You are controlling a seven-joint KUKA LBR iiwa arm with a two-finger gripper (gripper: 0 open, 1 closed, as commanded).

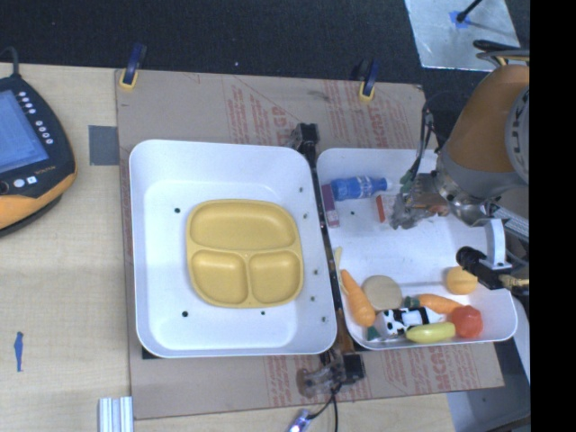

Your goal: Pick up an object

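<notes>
My gripper (407,212) hangs over the upper middle of the right bin (360,160), just right of a small blue bottle (357,188) lying on its side. A thin red piece (380,209) lies beside the gripper's left. Along the bin's front edge sit an orange carrot (357,299), a tan round piece (382,292), a black-and-white toy (401,320), a yellow banana (431,333), a red tomato (466,321), another orange piece (438,303) and a yellow fruit (461,281).
The left bin (153,268) holds a yellow three-compartment plate (245,251). A teach pendant (27,151) lies at the far left of the bench. Clamps (367,79) hold the cardboard mat at the back.
</notes>
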